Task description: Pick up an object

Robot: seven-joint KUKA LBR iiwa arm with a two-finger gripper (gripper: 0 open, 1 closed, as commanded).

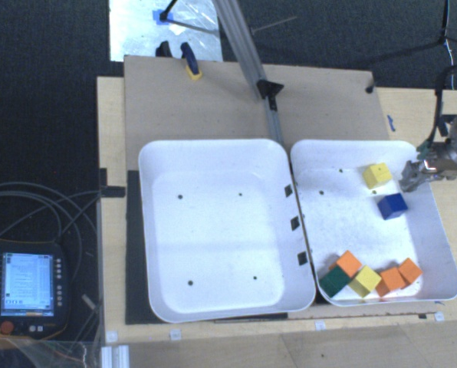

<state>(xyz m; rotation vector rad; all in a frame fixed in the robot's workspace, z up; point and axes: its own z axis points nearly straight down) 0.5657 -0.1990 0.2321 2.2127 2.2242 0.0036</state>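
Seven small wooden cubes lie in the right-hand shallow white plastic bin point(313, 175), and none of them is off its floor — so, as far as the view shows, the pick is not yet made. A yellow cube point(377, 175) sits near the bin's far right corner, with a blue cube point(392, 205) just beside it toward the camera. The rest are bunched at the near edge: a green cube point(335, 281), an orange cube point(350, 264), a second yellow cube point(364, 281), and two more orange cubes point(392, 280) point(409, 270) pressed close together.

The grey two-finger gripper point(409, 176) reaches in from the right, over the bin's right rim, close to the far yellow cube and the blue one. Whether the jaws stand open or closed I cannot tell; the metal there is too small and blurred, and nothing is seen between them.

The left-hand white bin point(156, 205) on the desk point(110, 129) holds no cubes. What is left, by my reading: settle over one cube, close, and lift.
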